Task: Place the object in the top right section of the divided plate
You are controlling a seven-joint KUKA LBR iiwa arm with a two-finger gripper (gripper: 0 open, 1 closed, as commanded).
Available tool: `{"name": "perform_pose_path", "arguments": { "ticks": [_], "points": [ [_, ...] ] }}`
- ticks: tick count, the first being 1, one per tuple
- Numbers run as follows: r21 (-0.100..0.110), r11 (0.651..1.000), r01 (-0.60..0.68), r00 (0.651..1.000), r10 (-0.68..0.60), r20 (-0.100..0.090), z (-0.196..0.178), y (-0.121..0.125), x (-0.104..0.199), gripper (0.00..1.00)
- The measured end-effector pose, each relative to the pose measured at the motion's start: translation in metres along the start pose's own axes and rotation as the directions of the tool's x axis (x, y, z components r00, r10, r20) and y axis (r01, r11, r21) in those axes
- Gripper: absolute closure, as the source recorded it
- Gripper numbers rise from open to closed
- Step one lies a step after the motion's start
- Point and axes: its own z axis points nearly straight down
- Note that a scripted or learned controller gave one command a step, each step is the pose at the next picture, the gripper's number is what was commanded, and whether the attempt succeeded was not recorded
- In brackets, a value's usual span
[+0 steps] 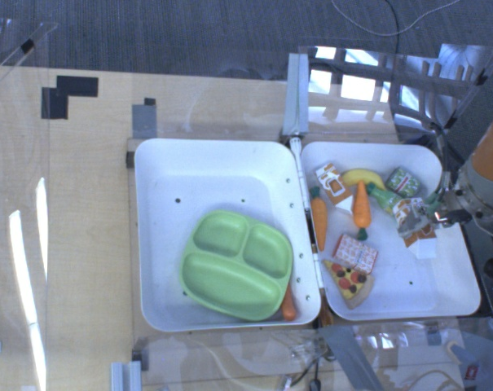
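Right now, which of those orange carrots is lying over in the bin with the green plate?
The carrot wedged against the green divided plate's lower right edge in the left bin. The other two carrots lie in the right bin among the toy food.

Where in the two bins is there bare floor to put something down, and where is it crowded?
Left bin: bare along the far wall and left side, around the green plate; all three plate sections are bare too. Right bin: bare in the near right corner, beside the pizza slice. Its far half is crowded: banana, carrot and cartons, with the gripper beside them.
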Motion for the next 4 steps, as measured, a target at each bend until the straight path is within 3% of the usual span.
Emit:
{"name": "perform_pose_path", "arguments": {
  "ticks": [1,2,3,4],
  "points": [
    [0.003,0.999,0.033,0.999,-0.033,-0.002,-0.001,-0.004,0.084,1.0],
    [0.004,0.996,0.086,0.996,-0.086,-0.002,0.026,0.006,0.147,1.0],
    [0.004,0.996,-0.09,0.996,0.09,-0.002,-0.012,0.052,0.235,1.0],
    [0.004,0.996,-0.089,0.996,0.089,-0.002,-0.012,0.052,0.235,0.0]
  ]
}}
